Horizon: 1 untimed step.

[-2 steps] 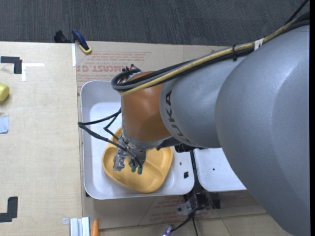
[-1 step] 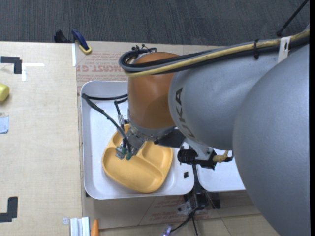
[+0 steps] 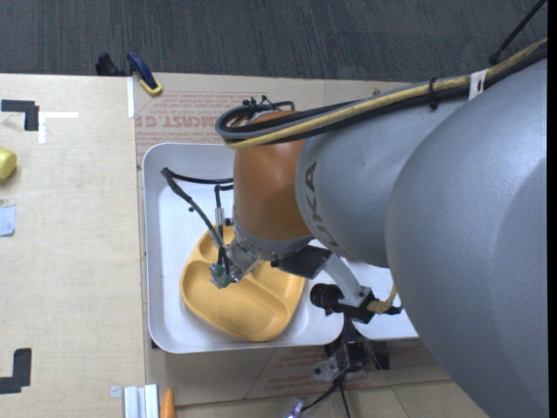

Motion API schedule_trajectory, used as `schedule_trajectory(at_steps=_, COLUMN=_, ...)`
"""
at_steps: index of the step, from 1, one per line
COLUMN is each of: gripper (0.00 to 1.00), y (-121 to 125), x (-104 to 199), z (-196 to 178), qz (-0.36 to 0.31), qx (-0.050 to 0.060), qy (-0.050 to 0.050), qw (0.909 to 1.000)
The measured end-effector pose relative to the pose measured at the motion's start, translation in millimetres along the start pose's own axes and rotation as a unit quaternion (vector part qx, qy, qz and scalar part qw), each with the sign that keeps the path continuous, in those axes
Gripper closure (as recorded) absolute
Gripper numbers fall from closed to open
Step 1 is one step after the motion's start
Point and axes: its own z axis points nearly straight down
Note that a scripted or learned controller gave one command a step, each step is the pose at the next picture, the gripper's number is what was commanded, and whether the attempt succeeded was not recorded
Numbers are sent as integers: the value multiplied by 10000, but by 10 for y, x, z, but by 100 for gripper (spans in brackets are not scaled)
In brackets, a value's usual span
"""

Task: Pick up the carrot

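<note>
Looking at the white bin (image 3: pixel 161 233) on the worktop (image 3: pixel 70 277), I see a yellow plate (image 3: pixel 252 312) with little sections lying inside it. The big grey and orange arm (image 3: pixel 270 190) leans over the bin, and its gripper (image 3: pixel 224 273) is down low, right at the left part of the plate.

I cannot tell if the gripper is open or closed, because the wrist hides most of it.

A small green bit (image 3: pixel 219 277) sits right at the tip. I think it may be the leafy end of the carrot, but I cannot be sure. If so, the carrot is on the yellow plate, right under the gripper, with most of it hidden by the arm.

My guess is that the carrot is light and small. It is likely smooth and round, so it could roll or slip out. It gets thinner at one end, and a grip there could slide off. I would grab it across the thick middle, not by the green top, which may be soft and bendy. The plate could also slide around if it gets pushed.
</note>
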Motion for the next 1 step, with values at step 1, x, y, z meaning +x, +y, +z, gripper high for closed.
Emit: schedule_trajectory(at_steps=1, gripper=100, y=-16, x=-19, z=25, qz=1784, qx=1, qy=-4, qw=9840)
